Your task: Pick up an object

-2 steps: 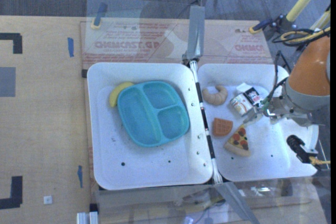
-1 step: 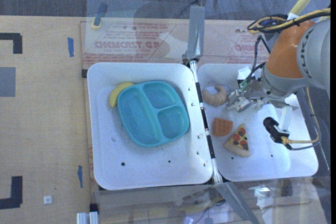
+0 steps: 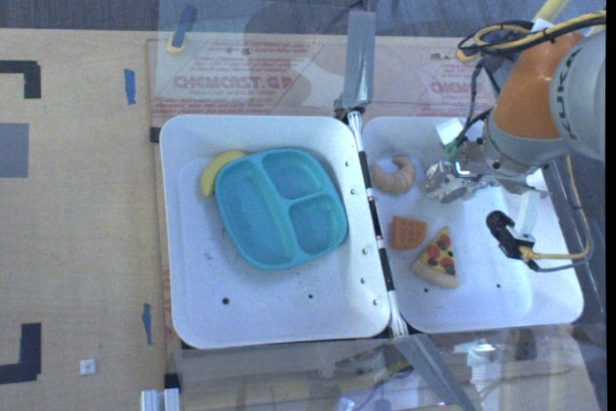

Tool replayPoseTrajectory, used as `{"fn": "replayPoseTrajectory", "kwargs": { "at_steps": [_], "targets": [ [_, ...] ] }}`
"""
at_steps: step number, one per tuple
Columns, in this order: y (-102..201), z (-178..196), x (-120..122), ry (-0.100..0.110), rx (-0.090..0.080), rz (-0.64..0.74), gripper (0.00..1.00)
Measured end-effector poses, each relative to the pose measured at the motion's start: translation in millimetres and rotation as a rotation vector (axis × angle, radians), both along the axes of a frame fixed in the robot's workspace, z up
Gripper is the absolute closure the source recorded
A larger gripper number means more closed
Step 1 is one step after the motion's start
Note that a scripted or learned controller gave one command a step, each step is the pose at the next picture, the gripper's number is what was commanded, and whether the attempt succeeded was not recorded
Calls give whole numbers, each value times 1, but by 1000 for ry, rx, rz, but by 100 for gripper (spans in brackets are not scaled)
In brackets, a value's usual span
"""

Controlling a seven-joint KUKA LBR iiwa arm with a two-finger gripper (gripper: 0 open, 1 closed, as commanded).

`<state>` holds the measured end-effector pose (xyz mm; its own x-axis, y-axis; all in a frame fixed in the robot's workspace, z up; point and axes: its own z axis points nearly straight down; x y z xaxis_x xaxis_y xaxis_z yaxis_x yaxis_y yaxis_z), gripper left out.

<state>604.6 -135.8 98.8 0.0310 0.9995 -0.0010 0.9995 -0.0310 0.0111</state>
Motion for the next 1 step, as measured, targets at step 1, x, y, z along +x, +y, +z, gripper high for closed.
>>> {"fn": "replayPoseTrajectory", "kwargs": {
  "at_steps": [1],
  "targets": [
    [68, 86, 55, 10, 0, 117, 100]
  ]
}}
